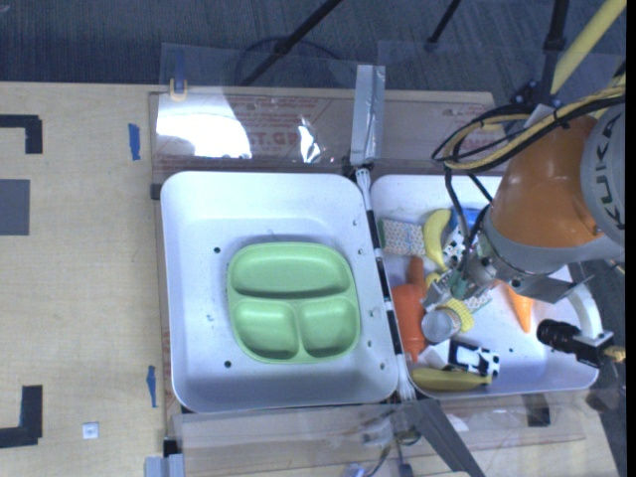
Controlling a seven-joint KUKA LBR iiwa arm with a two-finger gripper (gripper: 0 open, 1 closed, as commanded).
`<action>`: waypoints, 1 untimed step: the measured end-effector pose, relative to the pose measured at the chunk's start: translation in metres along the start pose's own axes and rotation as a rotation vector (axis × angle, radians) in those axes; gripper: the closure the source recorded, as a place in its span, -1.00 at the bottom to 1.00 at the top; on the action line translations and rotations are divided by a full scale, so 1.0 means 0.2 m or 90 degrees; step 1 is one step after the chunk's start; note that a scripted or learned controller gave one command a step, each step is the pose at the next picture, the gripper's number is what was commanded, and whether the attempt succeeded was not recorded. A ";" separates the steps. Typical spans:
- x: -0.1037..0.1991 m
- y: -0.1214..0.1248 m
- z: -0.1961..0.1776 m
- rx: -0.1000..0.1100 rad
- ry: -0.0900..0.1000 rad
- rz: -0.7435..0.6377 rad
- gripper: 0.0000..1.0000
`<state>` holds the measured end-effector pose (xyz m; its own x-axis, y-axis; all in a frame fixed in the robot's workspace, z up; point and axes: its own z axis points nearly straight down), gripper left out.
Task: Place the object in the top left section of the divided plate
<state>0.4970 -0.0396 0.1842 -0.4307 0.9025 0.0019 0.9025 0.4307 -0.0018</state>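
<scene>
The green divided plate (pixel 291 299) lies in the left white bin (pixel 189 217), with one wide section at the back and two smaller ones at the front, all bare. My gripper (pixel 449 291) hangs low over the middle of the right bin (pixel 556 371), below the orange-banded wrist (pixel 547 202). It is down among a heap of small items: a yellow piece (pixel 436 235) just behind it, an orange block (pixel 407 313) to its left, and a silver-and-yellow round item (pixel 447 321) right under it. The clutter hides what the gripper touches.
In the right bin there are also a patterned pad (pixel 400 235), an orange carrot shape (pixel 522 309), a black-and-white object (pixel 473 358) and a yellow banana (pixel 445 379) at the front wall. A ridge (pixel 378 266) divides the two bins. Cables hang over the arm.
</scene>
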 end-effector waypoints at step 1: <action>0.16 0.26 -0.67 -0.001 -0.002 0.222 1.00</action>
<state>0.5311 0.0122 0.3189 -0.0961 0.9954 -0.0014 0.9954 0.0961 0.0003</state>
